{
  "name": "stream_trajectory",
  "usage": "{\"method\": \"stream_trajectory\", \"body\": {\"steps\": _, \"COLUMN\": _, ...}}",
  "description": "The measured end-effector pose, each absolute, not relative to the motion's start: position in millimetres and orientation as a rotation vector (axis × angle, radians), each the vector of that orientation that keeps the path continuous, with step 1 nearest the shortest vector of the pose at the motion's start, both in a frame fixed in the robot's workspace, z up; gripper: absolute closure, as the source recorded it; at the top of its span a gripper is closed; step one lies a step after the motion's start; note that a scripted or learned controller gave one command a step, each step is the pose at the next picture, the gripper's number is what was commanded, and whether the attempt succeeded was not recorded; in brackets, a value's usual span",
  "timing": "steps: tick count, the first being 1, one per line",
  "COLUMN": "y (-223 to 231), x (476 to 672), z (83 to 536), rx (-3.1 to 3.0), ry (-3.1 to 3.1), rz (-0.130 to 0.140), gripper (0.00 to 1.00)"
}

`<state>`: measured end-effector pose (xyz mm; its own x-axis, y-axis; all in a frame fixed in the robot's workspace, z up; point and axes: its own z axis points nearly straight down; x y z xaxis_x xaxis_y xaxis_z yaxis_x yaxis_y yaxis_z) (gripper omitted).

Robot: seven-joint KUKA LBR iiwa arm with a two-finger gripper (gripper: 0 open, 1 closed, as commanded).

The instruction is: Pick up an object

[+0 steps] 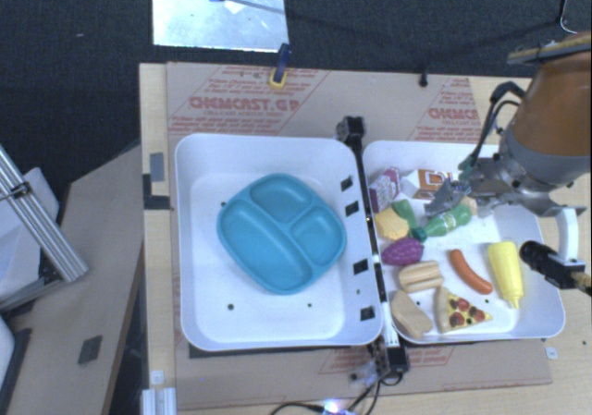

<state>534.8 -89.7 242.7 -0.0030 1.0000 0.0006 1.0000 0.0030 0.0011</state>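
overall, the bench (231, 90) fills the middle of the frame, a tan sheet with red print, and bears two shallow white bins side by side. the left bin (203, 311) sits centre-left and holds a blue divided tray (280, 231), lying flat and turned at a slant. the right bin (546, 311) sits at the right and holds a scatter of toy food. the arm (555, 117) comes in from the upper right, its orange band showing above the grey wrist. the gripper (450, 195) hangs low over the upper middle of the right bin, right over a green bottle (445, 221); whether it is clenched or released i cannot tell. the bottle lies on its side at a tilt, just beside a yellow piece (392, 225). below them lie a purple piece (402, 251), a hot dog bun (420, 275) and a bread slice (411, 314) at the lower left of that bin. a pizza slice (462, 311) lies beside the bread, a red sausage (471, 272) above it, and a yellow mustard bottle (506, 272) towards the right. a small carton (385, 188) and a box (431, 181) lie near the bin's top edge.
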Motion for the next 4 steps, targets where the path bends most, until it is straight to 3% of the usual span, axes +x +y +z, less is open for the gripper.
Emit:
{"method": "stream_trajectory", "body": {"steps": 3, "y": -82, "x": 538.6, "z": 90, "rx": 2.223, "ry": 2.225, "rz": -0.003, "gripper": 0.0}}
{"method": "stream_trajectory", "body": {"steps": 4, "y": -82, "x": 539.6, "z": 103, "rx": 2.22, "ry": 2.222, "rz": 0.002, "gripper": 1.0}}
